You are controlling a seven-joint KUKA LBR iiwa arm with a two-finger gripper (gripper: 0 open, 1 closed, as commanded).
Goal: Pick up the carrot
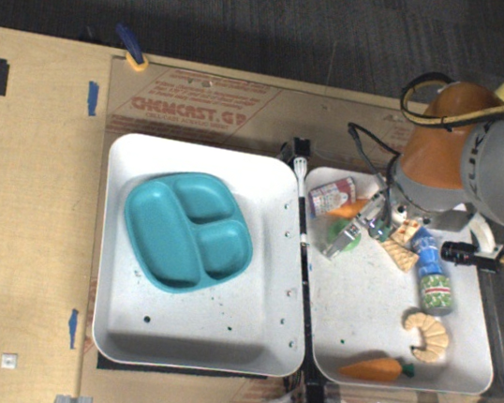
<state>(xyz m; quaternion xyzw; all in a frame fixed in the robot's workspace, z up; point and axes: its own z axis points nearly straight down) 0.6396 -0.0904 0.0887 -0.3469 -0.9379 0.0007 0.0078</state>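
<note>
Technician: Location of the carrot [372, 367]?

Inspector: Carrot lies on its side in the right bin [486, 309], against the near wall, green end toward the right. It lies close below the croissant [428, 333], and whether the two touch cannot be told.

Technician: Position of the gripper [377, 222]?

Inspector: Gripper is low over the far end of the same bin, well apart from the carrot. It sits among clutter: a pink packet [329, 197], a small orange item [351, 208], a bottle [432, 277] and a cracker [403, 249]. Whether it is spread or pressed together cannot be told; wrist and cables hide it. Nothing can be confirmed in its grasp.

Technician: Reason for that position?

Inspector: Probably the small orange item, which resembles the target in colour. This is a judgement only.

Technician: Left bin [112, 250]?

Inspector: It holds a teal divided plate [189, 229], not involved in the task.

Technician: Next requirement?

Inspector: Travel toward the near wall, then a descent aligned across the carrot's width. The adjacent wall limits clearance on one side.
</note>
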